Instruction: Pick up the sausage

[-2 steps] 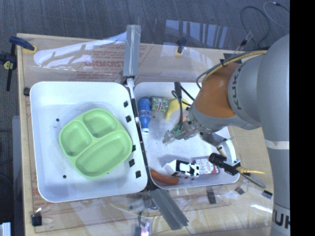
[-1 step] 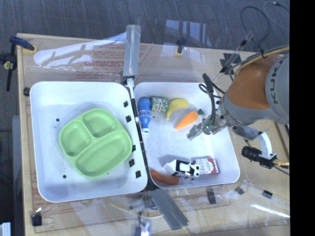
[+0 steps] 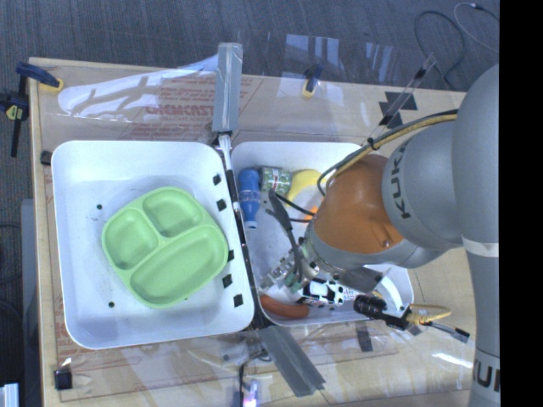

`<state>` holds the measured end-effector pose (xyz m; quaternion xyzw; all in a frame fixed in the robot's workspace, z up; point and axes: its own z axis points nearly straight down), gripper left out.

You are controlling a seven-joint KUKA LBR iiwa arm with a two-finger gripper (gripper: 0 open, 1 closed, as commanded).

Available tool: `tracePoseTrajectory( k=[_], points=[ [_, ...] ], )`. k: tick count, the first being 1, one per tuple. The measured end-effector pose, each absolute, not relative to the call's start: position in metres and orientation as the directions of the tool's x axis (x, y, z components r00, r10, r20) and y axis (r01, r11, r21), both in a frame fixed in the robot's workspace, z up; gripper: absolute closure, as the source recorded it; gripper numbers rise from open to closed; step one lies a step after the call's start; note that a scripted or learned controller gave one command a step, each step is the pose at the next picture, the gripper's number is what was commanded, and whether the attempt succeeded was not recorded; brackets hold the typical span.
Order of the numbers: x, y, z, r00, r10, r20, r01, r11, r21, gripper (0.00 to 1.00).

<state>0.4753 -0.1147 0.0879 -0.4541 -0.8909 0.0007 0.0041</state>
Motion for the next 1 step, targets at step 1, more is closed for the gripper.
tracePoseTrajectory(
  k=[1],
  points=[
    [0.4773, -0.1671, 0.2161, -0.882, 0.472, 0.003, 0.472, 0.882, -0.001, 1.00]
  ],
)
